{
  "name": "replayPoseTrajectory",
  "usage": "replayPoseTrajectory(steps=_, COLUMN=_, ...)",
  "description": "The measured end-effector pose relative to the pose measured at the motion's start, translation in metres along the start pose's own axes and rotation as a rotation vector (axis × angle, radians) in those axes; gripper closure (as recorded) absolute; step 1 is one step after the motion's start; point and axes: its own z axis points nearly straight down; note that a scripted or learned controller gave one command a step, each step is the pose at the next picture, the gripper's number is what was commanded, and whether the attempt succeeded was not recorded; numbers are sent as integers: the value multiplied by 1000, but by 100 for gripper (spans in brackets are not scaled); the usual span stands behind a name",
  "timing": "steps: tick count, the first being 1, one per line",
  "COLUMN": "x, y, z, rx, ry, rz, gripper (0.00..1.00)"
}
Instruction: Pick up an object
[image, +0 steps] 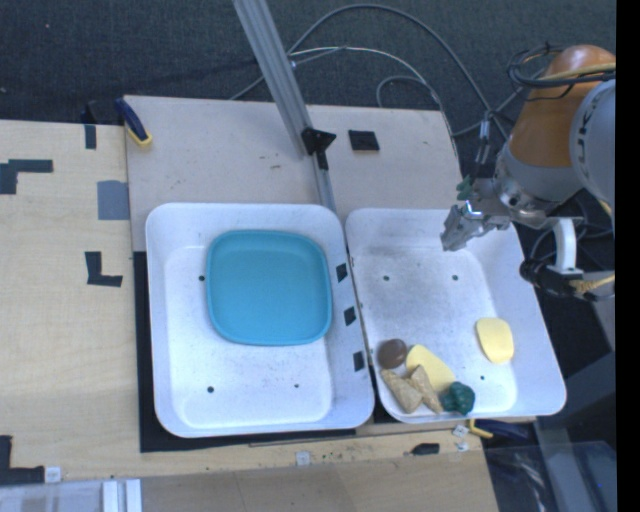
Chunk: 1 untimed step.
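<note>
My gripper hangs over the far end of the right bin, high above its floor, with nothing seen between its fingers. The objects lie at the bin's near end: a brown round piece, a yellow wedge, two tan bread-like pieces, a dark green lump and a pale yellow oval toward the right wall. All of them sit well away from the gripper.
The left bin holds a blue square plate. A slanted metal pole rises behind the bins. Cables loop at the back right near the arm.
</note>
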Motion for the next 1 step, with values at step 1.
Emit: replayPoseTrajectory(steps=1, x=0, y=1, z=-31, rx=1, ry=0, rz=1, gripper=100)
